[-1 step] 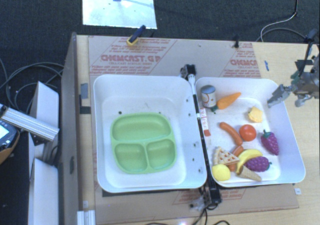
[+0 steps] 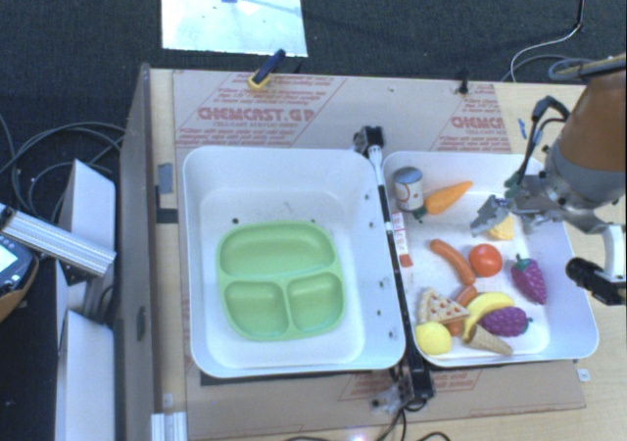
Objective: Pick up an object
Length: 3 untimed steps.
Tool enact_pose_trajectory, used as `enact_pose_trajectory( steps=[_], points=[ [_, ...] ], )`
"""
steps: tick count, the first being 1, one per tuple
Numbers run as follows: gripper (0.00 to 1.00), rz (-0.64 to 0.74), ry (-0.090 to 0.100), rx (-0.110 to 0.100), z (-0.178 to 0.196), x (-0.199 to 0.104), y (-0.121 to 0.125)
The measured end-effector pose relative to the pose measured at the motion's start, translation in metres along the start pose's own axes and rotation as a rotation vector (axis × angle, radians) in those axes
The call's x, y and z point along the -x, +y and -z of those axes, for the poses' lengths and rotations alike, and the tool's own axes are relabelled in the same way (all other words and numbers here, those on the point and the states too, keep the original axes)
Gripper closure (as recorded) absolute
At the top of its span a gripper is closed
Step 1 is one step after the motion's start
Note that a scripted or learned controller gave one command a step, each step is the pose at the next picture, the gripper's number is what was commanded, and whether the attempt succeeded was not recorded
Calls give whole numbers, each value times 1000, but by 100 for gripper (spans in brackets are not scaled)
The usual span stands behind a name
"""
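Over the right-hand shallow white bin (image 2: 588, 331) I see my claw (image 2: 502, 217), hovering low above a small yellow wedge-shaped piece (image 2: 504, 230); I cannot tell how it is set. Beside it lie a round red toy tomato (image 2: 485, 259) and a reddish toy sausage (image 2: 452, 260), with a purple plastic grape bunch (image 2: 529, 279) to the right. An orange toy carrot (image 2: 448, 197) and a small grey can (image 2: 409, 187) sit near the far wall. A yellow toy banana (image 2: 489, 308) and a yellow toy lemon (image 2: 434, 337) rest at the front. On the worktop's left-hand white bin (image 2: 196, 233) lies a light green divided plastic tray (image 2: 279, 277).
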<state>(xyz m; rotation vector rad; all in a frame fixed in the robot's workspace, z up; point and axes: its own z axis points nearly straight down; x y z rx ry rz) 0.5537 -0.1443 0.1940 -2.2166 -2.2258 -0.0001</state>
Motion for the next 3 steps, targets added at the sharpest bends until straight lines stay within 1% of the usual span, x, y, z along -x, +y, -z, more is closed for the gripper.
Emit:
enact_pose_trajectory(
  steps=[1, 2, 3],
  points=[
    [0, -2, -1, 2, -110, 2, -11],
    [100, -2, -2, 7, -97, 2, -9],
    [100, 0, 0, 4, -9, -68, -12]
  ],
)
